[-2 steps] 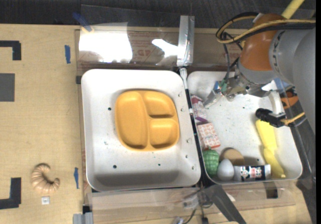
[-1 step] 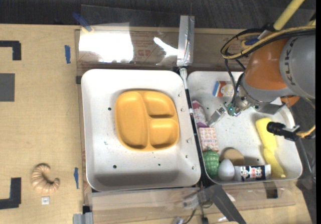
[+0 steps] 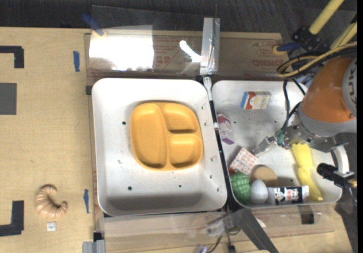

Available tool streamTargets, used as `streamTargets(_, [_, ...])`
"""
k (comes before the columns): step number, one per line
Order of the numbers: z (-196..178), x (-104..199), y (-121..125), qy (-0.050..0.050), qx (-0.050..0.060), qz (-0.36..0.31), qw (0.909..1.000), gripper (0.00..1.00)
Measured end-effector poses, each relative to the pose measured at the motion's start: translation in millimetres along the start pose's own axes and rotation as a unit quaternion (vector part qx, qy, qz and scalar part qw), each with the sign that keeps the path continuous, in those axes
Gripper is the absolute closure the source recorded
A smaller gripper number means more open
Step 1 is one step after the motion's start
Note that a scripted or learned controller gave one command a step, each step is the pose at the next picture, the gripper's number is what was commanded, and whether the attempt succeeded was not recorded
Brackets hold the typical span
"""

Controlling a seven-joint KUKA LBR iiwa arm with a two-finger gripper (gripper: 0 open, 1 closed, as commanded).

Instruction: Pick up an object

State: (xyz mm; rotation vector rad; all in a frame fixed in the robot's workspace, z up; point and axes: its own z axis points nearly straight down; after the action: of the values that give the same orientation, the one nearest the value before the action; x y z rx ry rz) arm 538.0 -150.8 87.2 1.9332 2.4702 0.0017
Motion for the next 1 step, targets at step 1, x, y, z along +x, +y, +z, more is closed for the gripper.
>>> streamTargets(1, [1.4, -41.4, 51.4, 0.002, -0.001, 0.119, 0.9928, 0.0])
